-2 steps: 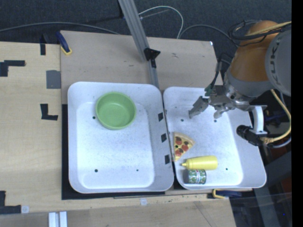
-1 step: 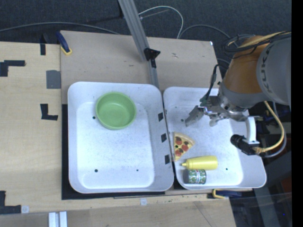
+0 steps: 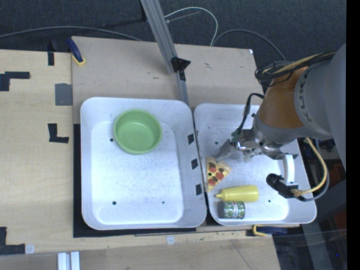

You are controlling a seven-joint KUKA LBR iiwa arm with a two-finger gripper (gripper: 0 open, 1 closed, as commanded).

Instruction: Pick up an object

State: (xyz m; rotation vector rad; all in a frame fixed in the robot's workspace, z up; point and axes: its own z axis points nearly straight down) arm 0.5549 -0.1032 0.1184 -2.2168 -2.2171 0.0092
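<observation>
Two white bins sit side by side on the bench. The left bin (image 3: pixel 95 167) has a green bowl (image 3: pixel 138 131) in its upper part, upright, with bare white floor around it. The right bin (image 3: pixel 211 122) is busier: a pizza slice toy (image 3: pixel 216 172) lies near its left wall, just below that a yellow mustard bottle (image 3: pixel 238 193) lies on its side, and touching the bottle's underside is a small green can (image 3: pixel 232 210), right at the bin's near edge.

The arm (image 3: pixel 292 108) leans in from the right, orange band showing, and its gripper (image 3: pixel 229 147) is low over the right bin, just above and beside the pizza slice. Nothing sits between the fingers that I can make out, and I can't tell how far apart they are. A grey pole (image 3: pixel 160 27) slants down from the top to the gap between the bins. Cables (image 3: pixel 197 16) loop behind the bench.
</observation>
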